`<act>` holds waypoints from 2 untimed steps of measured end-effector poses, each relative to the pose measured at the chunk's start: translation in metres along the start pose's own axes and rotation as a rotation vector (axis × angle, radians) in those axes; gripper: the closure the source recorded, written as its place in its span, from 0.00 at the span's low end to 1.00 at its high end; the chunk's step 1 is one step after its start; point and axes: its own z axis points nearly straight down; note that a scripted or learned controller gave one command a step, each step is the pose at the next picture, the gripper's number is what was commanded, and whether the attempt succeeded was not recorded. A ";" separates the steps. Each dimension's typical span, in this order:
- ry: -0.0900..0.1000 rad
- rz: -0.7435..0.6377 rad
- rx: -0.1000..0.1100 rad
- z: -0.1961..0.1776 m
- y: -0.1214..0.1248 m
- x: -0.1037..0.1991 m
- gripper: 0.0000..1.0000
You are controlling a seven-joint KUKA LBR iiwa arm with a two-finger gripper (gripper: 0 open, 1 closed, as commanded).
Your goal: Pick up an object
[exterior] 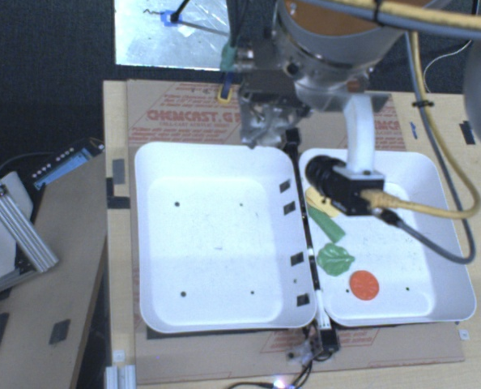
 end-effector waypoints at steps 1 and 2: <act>0.000 0.002 -0.001 0.000 0.001 0.014 1.00; -0.001 0.002 0.000 0.000 0.001 0.013 1.00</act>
